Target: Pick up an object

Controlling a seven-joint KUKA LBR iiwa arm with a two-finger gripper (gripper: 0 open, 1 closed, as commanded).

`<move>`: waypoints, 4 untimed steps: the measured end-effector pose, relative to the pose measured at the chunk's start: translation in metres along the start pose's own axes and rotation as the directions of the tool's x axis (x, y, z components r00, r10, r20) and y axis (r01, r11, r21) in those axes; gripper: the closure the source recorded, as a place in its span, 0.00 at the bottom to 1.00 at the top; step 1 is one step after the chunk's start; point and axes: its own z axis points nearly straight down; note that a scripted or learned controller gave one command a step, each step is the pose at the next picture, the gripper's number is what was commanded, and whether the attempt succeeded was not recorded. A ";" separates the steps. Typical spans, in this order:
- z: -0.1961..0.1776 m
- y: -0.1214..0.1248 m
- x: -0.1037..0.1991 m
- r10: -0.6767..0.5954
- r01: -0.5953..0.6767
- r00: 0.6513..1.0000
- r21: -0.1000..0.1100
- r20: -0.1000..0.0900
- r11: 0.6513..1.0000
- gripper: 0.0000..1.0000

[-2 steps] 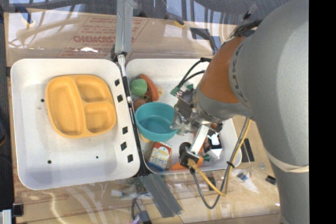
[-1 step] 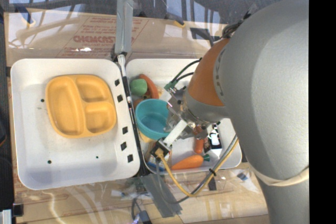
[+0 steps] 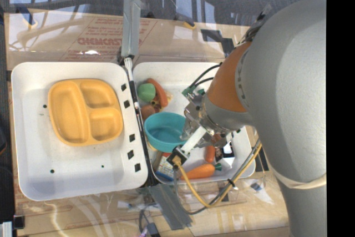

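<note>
The right bin holds a teal bowl near its left wall. A green round piece and an orange-brown stick lie behind the bowl, with a brown lump beside them. An orange carrot lies along the front wall, and a short orange piece stands just behind it. My gripper hangs low over the bin's middle, right of the bowl and above the short orange piece. The wrist hides much of it.
The left bin carries a yellow divided tray in its back half. A ridge with black clips separates the bins. My arm covers the right bin's right side. A small black-and-white item lies near the gripper.
</note>
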 end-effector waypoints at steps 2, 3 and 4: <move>0.035 0.090 -0.029 0.170 -0.170 0.985 0.004 0.003 0.985 1.00; 0.036 0.033 -0.023 0.338 -0.338 0.941 0.007 0.003 0.941 1.00; 0.091 0.077 -0.047 0.392 -0.392 0.920 0.004 -0.016 0.920 1.00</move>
